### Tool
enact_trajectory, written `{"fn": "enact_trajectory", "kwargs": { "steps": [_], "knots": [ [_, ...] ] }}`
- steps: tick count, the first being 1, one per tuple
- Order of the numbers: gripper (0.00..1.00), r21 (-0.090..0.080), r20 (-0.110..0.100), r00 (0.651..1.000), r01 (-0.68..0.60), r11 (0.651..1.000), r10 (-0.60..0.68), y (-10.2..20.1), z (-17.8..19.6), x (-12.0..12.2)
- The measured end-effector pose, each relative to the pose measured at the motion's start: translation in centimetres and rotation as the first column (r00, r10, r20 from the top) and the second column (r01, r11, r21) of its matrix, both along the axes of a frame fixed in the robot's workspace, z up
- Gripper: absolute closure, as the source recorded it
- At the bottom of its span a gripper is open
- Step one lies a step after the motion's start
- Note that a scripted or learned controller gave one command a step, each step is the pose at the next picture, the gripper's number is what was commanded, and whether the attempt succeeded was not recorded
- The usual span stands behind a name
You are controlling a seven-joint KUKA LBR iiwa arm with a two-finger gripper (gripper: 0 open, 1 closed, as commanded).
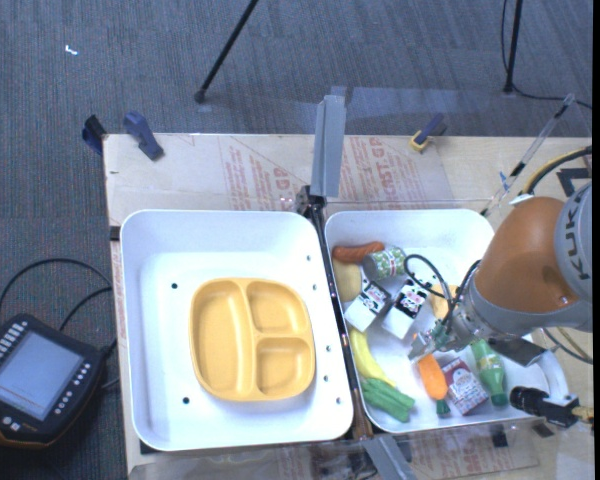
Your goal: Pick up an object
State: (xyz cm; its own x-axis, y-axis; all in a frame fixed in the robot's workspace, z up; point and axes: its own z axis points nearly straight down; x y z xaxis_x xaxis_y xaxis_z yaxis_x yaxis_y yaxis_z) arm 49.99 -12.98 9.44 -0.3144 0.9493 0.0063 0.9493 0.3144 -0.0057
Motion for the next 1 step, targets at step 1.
{"fn": "enact_trajectory", "kwargs": {
  "steps": [1],
  "knots": [
    [1.00, -0.003, 0.006, 0.998, -0.062, 0.998, 0.062, 5.01, 11.93, 1.31]
  ]
}}
